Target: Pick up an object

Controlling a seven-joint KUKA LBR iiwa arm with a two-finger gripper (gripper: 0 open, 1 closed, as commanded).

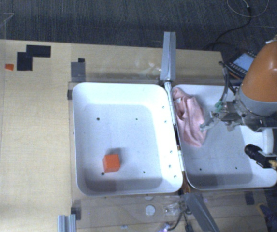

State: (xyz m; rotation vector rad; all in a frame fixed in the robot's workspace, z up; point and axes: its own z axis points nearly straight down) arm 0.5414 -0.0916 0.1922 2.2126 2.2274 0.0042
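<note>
Scanning from the left: an orange block sat on the floor of the left bin, far to the gripper's left and lower in the view, well apart from it. A metal divider post stood between the bins. Just left of the gripper, a pink cloth lay bunched against the left wall of the right bin. The gripper hung over that bin beside the cloth's right edge, tips pointing toward it. Contact could not be confirmed, nor could the jaw spread be told from this slant. Judged: the cloth was the likely target. A good grab would call for straddling a raised fold, not flat fabric, then descending fully before squeezing, keeping off the bin wall.
</note>
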